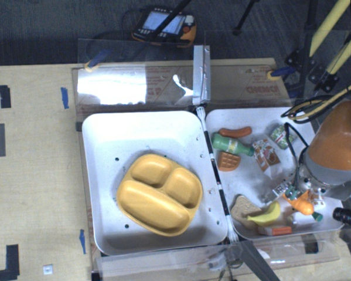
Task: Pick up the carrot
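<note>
My claw (300, 200) sits low in the right bin (244, 117), right at the carrot (302, 205). How wide it gapes — I cannot tell. A banana (266, 214) lies just beside.

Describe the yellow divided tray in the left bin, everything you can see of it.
The yellow tray looks like glossy moulded plastic with rounded corners. It has three sections: one long one along its lower-left side and two smaller ones side by side along its upper right. It lies flat but turned at a slant to the bin's walls, near the middle of the left bin. It rests on the bin's white floor, and nothing else touches it.
</note>
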Robot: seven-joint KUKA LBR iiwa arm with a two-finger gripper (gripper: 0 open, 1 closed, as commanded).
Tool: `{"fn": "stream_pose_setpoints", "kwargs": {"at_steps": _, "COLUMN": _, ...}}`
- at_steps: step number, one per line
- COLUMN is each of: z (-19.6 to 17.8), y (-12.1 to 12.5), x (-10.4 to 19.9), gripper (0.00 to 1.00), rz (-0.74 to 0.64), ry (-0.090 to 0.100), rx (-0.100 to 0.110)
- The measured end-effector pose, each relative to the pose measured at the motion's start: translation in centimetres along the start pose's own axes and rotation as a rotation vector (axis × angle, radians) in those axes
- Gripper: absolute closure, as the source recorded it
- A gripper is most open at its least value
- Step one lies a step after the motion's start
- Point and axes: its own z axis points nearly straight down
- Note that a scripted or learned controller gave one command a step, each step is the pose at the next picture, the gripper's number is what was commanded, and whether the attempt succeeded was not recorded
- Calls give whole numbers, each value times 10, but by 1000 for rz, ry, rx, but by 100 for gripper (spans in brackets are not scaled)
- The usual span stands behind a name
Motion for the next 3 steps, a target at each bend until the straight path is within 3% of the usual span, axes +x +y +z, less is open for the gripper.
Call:
{"fn": "stream_pose_setpoints", "kwargs": {"at_steps": 1, "z": -1, "y": -9, "x": -17, "gripper": 100, "rz": 81, "ry": -17, "rx": 0}}
{"fn": "stream_pose_setpoints", "kwargs": {"at_steps": 2, "z": -1, "y": -11, "x": -19, "gripper": 100, "rz": -48, "ry": -22, "rx": 4}}
{"fn": "stream_pose_setpoints", "kwargs": {"at_steps": 3, "z": 0, "y": 3, "x": 15, "gripper": 100, "rz": 340, "ry": -28, "rx": 3}}
